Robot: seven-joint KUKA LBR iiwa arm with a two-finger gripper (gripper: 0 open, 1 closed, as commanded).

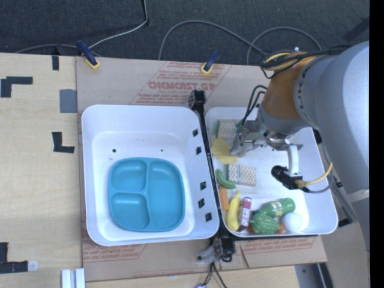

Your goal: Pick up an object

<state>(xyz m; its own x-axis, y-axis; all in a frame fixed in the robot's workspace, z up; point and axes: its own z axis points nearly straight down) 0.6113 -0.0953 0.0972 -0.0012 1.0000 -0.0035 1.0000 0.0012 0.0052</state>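
Arm (312, 101) comes in from the right, grey with orange band, bent down over the right bin (324, 221). Claw (239, 143) sits low in the upper left part of that bin, tips right at a yellow piece (223, 151) beside the divider; touching or just above, cannot tell. Claw opening: cannot tell, fingers too dark and small to read. Nothing clearly seen between them.

Right bin contents: a patterned square (227, 128) near the top left, just above the yellow piece. A second patterned square (242, 174) below the claw. A green pepper (222, 179) by the left wall, a carrot (224, 199) below it, a banana (233, 208) next to that. A small red and white pack (245, 212) stands beside the banana. Broccoli (263, 222) at the bottom, a green bottle (278, 207) lying tilted just above it, a white egg (293, 221) to its right. All items lie on the bin floor.

Left bin (96, 125) holds a blue tray (147, 194) with three compartments, lying flat. Both bins sit on cardboard (174, 86) on the worktop (36, 161), with two yellow and blue clamps (89, 56) at the cardboard's far edge. Black cables (180, 29) run behind.
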